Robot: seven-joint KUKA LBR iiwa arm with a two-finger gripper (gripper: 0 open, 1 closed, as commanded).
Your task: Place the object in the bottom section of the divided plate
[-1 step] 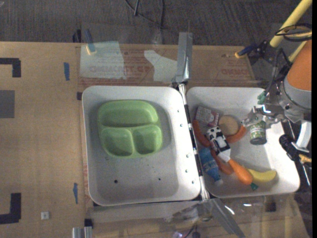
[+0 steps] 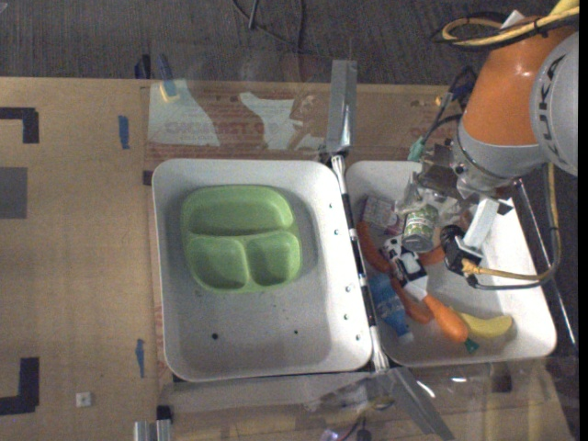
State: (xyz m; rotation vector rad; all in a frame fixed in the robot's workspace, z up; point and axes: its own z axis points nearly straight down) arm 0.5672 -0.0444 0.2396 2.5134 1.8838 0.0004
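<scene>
Finger spread couldn't be told. Gripper [image 2: 424, 208] & small can [image 2: 421, 230] were seen close together, both well right of divided plate [image 2: 241, 237]; leftward carry was judged needed.

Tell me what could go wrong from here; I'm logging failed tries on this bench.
1. The gripper sits over a tight pile in the right white bin: a small metal can, an orange carrot and a yellow banana lie close, so it may grab two or slip.
2. The green divided plate has small lower sections; a drop could land in the wrong one.
</scene>
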